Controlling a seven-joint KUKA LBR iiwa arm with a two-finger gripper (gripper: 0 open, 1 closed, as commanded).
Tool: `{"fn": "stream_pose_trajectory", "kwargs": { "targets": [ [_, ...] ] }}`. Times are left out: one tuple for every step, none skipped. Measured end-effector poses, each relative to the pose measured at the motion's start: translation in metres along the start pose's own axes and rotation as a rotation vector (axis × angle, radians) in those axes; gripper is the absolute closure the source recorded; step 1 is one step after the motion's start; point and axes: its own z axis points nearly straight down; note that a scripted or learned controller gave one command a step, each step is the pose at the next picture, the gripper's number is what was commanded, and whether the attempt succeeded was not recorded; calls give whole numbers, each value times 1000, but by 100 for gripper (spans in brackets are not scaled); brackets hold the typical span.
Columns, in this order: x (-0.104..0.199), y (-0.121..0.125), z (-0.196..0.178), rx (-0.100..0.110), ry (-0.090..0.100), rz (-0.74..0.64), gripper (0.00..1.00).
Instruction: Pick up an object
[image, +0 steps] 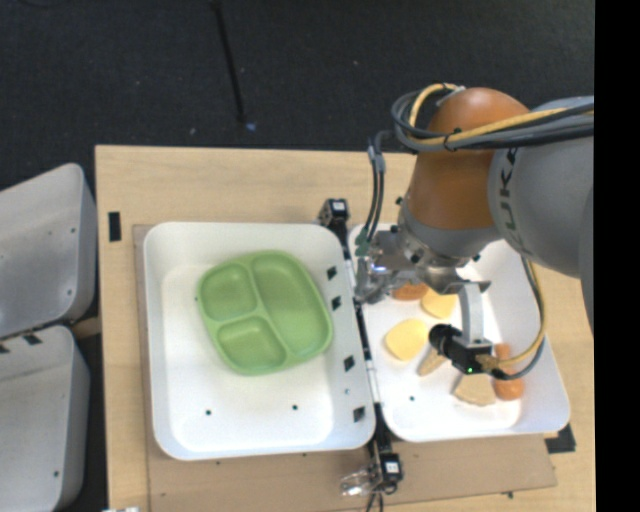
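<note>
Tan piece (473, 392) and orange piece (509, 388) are found nearest in the right bin (545, 405), touching each other, with a yellow piece (404, 340) just beyond to the left. All are seen resting on the bin floor, so the pick is judged not yet made. Farther on, the gripper (378, 268) is held by the wall between the bins; whether it is released or clenched cannot be told. The far pieces are partly hidden by the arm (470, 190). A green tray (265, 312) lies in the left bin (160, 345).
</note>
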Motion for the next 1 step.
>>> {"fn": "stream_pose_trajectory", "kwargs": {
  "targets": [
    [42, -19, 14, 1, -2, 2, 100]
  ]
}}
